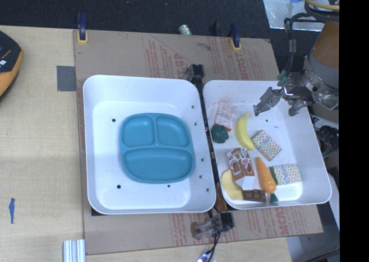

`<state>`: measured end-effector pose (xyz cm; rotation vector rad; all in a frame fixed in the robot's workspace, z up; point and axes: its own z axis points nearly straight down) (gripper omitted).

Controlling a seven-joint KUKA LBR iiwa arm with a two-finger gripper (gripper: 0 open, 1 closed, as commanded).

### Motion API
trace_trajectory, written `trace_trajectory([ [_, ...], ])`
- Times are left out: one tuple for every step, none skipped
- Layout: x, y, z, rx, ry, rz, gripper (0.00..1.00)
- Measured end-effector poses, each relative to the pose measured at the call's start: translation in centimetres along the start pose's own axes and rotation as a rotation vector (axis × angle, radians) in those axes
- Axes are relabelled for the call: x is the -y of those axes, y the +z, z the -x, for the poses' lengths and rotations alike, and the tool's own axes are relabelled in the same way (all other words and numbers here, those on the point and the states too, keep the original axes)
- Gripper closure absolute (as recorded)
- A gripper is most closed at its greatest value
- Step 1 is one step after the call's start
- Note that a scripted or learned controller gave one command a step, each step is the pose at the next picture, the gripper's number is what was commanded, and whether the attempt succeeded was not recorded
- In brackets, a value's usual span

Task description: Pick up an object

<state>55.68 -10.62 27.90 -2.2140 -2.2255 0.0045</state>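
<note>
Progress: nothing lifted yet; grasp and lift remain.
End effector (pixel 281 102): over the right bin's (pixel 308 134) far side, fingers spread, holding nothing.
Objects: banana (pixel 244 131), carrot (pixel 265 175), wrapped packets clustered near the bin's front.
Room: bare floor beneath the end effector; left bin (pixel 95 157) carries a blue divided plate (pixel 156 146).

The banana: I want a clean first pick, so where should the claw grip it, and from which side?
Grip the banana across its middle from above, closing over its narrow width. It lies flat with free floor on both long sides, though the patterned block sits close to its lower end.
</note>
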Motion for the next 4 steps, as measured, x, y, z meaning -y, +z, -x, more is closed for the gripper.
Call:
trace_trajectory([
  [5.0, 15.9, -1.6, -0.004, 0.0, -0.019, 0.0],
  [8.3, 19.0, -1.5, -0.002, 0.001, -0.006, 0.0],
  [8.1, 17.7, -1.4, -0.001, -0.001, -0.002, 1.0],
  [2.4, 3.3, -7.2, -0.002, -0.008, 0.02, 1.0],
])
